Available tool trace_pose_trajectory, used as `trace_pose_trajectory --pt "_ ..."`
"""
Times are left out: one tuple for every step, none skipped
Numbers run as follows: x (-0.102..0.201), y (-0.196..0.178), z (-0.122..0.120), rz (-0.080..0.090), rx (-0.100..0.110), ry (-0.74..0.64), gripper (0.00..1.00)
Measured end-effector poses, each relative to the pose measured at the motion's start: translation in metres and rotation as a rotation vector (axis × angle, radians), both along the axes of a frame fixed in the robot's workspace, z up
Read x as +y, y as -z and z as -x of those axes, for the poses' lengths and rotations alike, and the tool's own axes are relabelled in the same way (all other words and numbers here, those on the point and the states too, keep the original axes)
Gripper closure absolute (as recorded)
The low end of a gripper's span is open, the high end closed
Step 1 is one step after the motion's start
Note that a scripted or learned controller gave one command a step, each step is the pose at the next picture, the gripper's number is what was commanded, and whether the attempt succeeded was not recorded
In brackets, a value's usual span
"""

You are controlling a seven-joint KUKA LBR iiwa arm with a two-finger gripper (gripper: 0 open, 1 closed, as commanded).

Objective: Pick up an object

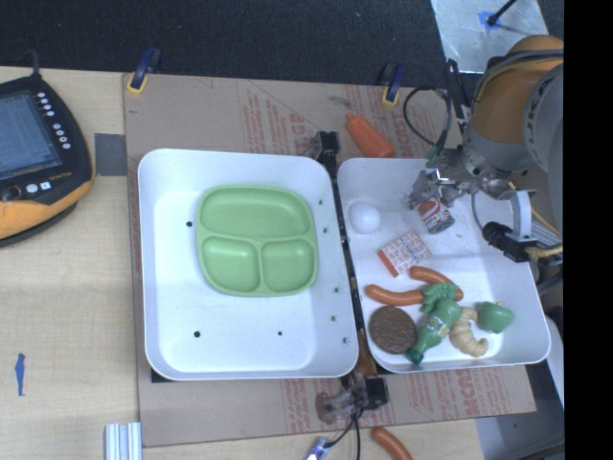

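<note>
1. Camera view, bench from above: a small red-and-white packet [436,214] sits in the right bin's [517,353] upper part, directly beneath the gripper [433,188], and you can read it as the likeliest pick.
2. It looks light and slightly crushable to you; take it across its short sides, gently.
3. You cannot tell whether the claw is wide, narrow or holding anything, since wrist and cables crowd the spot.
4. Just below-left lies a flat red-and-white carton [404,253]; a white ball [364,218], probably prone to rolling, rests near the bin's left wall.
5. Lower down, sausages [410,291], a brown disc [392,329], a green bottle [436,322] and other toy food crowd together.
6. The left bin [163,257] carries a green divided plate [257,240].
</note>
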State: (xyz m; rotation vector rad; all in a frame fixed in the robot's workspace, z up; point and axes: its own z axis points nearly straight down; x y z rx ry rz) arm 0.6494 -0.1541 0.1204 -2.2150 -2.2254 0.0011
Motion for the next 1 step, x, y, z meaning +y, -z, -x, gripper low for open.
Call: trace_pose_trajectory --pt "0.1160 -0.0724 -0.0075 -0.001 -0.001 -0.001 1.00"
